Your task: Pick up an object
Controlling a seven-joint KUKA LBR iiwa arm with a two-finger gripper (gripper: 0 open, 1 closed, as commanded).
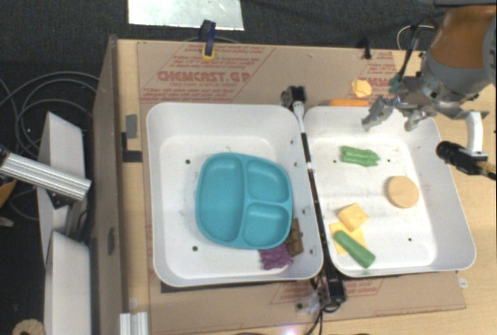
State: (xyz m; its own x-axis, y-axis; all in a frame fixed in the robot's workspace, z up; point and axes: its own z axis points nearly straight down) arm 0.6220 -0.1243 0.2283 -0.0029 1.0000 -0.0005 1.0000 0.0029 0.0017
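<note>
While the arm hangs in from the upper right of the frame, its hand [396, 112] sits over the far rim of the right bin [450, 205], spread open with nothing between the two fingers. One finger [375, 115] points down toward the bin's upper left corner, the other [411, 120] lies a little to the right of it. My guess is that the hand is poised high so it can choose a target and drop straight down.

Nearest below it lies a green pickle-shaped piece [359, 157], flat on the bin floor in the upper middle, well clear of the walls. It looks long, narrow and slightly knobbly, so I judge it the likeliest pick. Lower right of it rests a round tan disc [402, 192], flat and cookie-like. Toward the lower left of that bin a yellow block [353, 215] touches a second green stick [356, 249], which lies slantwise over another yellow piece.

Outside the bin, on the cardboard-covered tabletop [233, 65] just left of the hand, sit an orange strip [347, 102] and a small yellow lump [362, 88].

Further left, the left bin [167, 170] carries a teal divided plate [243, 200] in its middle, with a purple lump [273, 257] and a brown piece [295, 240] tucked against the plate's lower right edge.
</note>
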